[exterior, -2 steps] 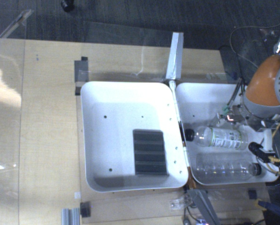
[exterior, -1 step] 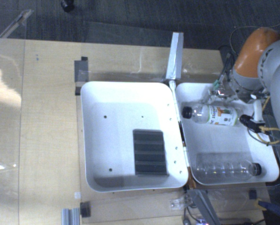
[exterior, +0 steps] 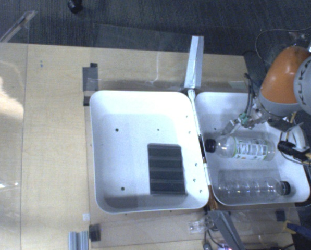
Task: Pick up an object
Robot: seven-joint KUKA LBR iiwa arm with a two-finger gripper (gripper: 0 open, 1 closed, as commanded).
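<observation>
— Where is your claw?

— My claw [exterior: 243, 120] hangs in the right bin [exterior: 212, 108], just above the labelled bottle [exterior: 241, 148]. Whether it is wide or narrow, I cannot tell from here.

— And the bottle?

— It lies on its side in the right bin's middle, long axis running across the bin, black cap pointing toward the left bin [exterior: 139, 108]. Nothing of mine grips it.

— What lies around it?

— Just nearer the front wall than the labelled bottle lies a clear bottle [exterior: 251, 187], parallel to it, with its dark cap pointing the opposite way. Well apart from the labelled bottle, a black ridged block [exterior: 166, 169] rests flat in the left bin.

— Your arm's pose?

— My orange-banded wrist [exterior: 280, 82] sits beyond the labelled bottle, at the bin's far right corner, bent down toward it.
</observation>
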